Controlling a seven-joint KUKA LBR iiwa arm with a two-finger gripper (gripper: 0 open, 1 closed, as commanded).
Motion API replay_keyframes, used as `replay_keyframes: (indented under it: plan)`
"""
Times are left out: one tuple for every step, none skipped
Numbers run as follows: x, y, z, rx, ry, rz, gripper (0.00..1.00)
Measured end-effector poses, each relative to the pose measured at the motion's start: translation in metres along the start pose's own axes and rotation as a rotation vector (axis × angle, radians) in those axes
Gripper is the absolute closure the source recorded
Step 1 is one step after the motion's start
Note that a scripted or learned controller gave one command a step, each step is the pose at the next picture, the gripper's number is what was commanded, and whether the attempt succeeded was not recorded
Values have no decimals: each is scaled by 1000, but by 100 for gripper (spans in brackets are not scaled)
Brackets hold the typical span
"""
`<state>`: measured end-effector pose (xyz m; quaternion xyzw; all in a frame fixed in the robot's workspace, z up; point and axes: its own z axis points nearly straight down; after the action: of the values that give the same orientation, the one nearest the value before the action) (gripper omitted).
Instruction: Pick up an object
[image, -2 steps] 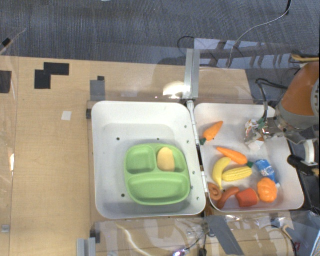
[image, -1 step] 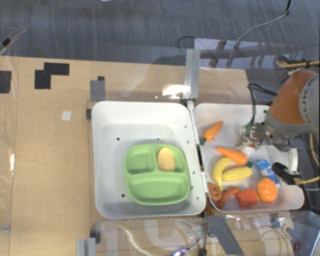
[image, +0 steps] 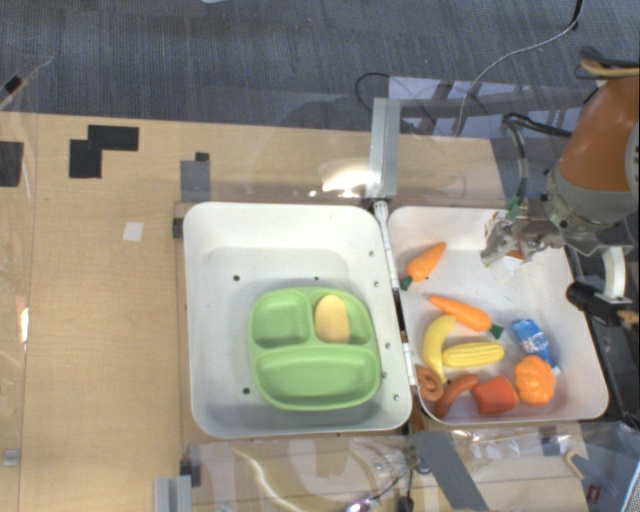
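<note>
My gripper (image: 509, 243) hangs low over the back right part of the right bin (image: 590, 400), under the arm's orange band (image: 600, 130). A small orange bit shows just beneath it; I cannot make out what that is. The right bin holds toy food. An orange carrot (image: 425, 260) lies to the gripper's left and a second carrot (image: 462, 312) nearer the middle. Toward the front are a yellow banana (image: 434, 342), a corn cob (image: 472, 353), a blue packet (image: 530, 338), an orange pumpkin-like piece (image: 535, 380), a red piece (image: 493, 394) and a brown sausage (image: 447, 390).
In the left bin (image: 215, 300) lies a green divided plate (image: 312, 380) with a yellow egg-shaped piece (image: 333, 319) in its back right compartment. A metal divider post (image: 384, 140) stands between the bins at the back. Cables run behind the right bin.
</note>
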<state>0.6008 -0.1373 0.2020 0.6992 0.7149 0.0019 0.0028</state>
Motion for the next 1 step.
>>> replay_keyframes:
  plan:
    - [0,-9,43,3,1,-42,100]
